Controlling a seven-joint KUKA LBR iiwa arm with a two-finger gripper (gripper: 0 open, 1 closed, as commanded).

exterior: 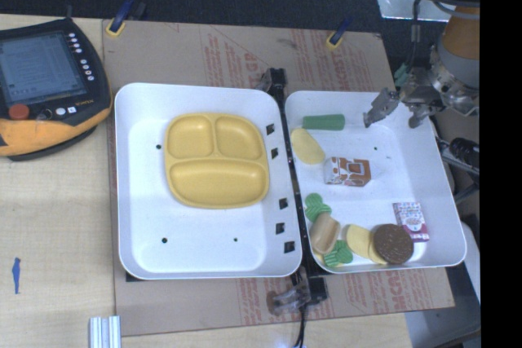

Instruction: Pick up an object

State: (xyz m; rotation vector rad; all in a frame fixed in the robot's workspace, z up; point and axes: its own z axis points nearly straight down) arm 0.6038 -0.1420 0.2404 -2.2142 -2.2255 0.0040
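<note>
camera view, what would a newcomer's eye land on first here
The yellow tray with three compartments stands out most, sitting in the middle of the left bin. Next comes the right bin, with a green block near its far edge and a brown disc among the items crowded along its near edge. The gripper hangs open above that bin's far right corner, holding nothing.

Nothing can be read for certain: faint red print runs across the brown cardboard sheet (pixel 245 53) under the bins, the small pink-and-white packet (pixel 410 219) and the brown-and-white carton (pixel 348 171) in the right bin carry markings, and all are too blurred to make out.
</note>
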